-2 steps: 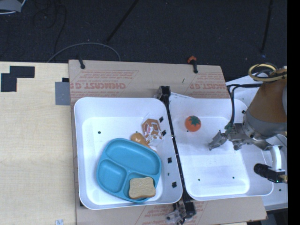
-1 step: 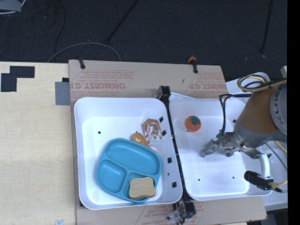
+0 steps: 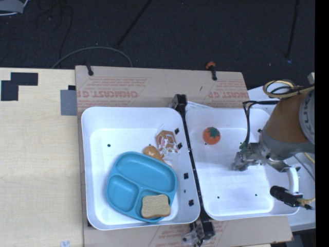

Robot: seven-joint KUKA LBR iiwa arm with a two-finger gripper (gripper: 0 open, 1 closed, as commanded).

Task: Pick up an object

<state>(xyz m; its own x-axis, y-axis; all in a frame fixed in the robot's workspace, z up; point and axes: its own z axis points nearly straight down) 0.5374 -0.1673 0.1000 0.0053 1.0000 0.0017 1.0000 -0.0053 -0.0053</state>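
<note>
A small red-orange tomato-like ball (image 3: 211, 135) lies in the right bin (image 3: 226, 205), toward its far side. My gripper (image 3: 241, 161) hangs low over the right part of that bin, to the right of the ball and a little nearer the camera, apart from it. In the left bin (image 3: 97, 138) sits a blue divided plate (image 3: 141, 186) with a tan slice of bread (image 3: 155, 206) in its near compartment. An orange-brown item (image 3: 151, 151) and a clear packet with brown print (image 3: 166, 141) lie just beyond the plate.
The grey arm with its orange band (image 3: 289, 122) comes in over the right bin's right wall. A black divider (image 3: 187, 158) runs between the bins. Cardboard (image 3: 154, 89) lies under both bins, with cables at the far right.
</note>
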